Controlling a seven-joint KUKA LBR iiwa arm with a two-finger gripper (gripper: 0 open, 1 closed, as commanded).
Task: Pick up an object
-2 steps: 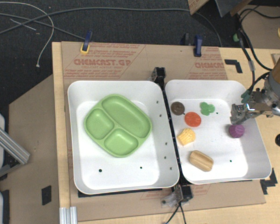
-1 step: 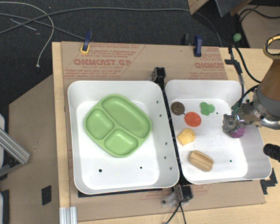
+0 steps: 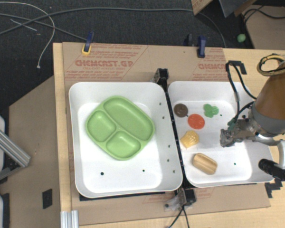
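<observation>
The right white bin point(image 3: 237, 172) holds several small items: a brown round piece point(image 3: 181, 110), a red round piece point(image 3: 196, 121), a green broccoli-like piece point(image 3: 210, 110), a yellow corn-like piece point(image 3: 190, 139) and a tan bread roll point(image 3: 204, 163). My gripper point(image 3: 226, 138) hangs low over the bin's right half, to the right of the red and yellow pieces and apart from them. I see nothing between its tips. The arm's orange band point(image 3: 274, 96) and grey wrist rise behind it at the right edge.
A green divided plate point(image 3: 119, 126) lies in the left white bin point(image 3: 85, 175). Black clamps point(image 3: 161, 75) sit where the bins meet. Black cables point(image 3: 235, 87) trail over the right bin's far rim. Blue clips point(image 3: 202, 46) hold the cardboard base.
</observation>
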